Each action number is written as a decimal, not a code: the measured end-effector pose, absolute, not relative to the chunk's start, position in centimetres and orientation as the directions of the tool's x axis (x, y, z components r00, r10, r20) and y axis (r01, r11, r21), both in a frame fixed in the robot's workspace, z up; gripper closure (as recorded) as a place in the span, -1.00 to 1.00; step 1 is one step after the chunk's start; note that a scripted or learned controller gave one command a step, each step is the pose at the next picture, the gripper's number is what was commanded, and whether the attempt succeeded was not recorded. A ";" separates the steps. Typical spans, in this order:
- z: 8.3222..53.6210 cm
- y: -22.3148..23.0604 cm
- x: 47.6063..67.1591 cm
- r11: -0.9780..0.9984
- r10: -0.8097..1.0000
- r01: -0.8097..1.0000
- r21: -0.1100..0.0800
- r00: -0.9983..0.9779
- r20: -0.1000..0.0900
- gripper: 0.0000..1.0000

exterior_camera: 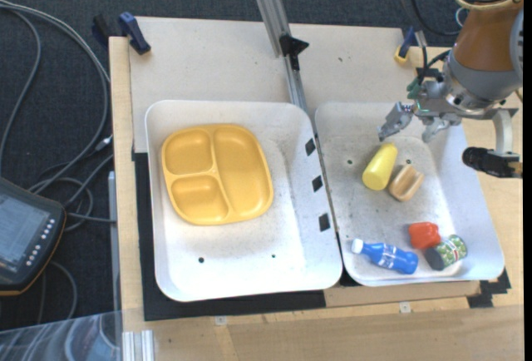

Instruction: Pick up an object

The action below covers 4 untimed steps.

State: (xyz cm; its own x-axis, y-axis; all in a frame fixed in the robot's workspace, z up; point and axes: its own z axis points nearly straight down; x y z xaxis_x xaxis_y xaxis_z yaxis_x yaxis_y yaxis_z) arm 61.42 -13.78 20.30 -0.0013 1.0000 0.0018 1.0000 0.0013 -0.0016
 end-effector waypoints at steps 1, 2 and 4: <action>20.3 -13.8 61.4 0.001 1.000 1.000 -0.002 -0.001 0.002 -1.00; 16.1 -13.7 61.4 0.001 1.000 1.000 -0.007 -0.001 0.002 -1.00; 9.2 -14.3 61.3 0.001 1.000 1.000 -0.004 -0.001 0.001 -1.00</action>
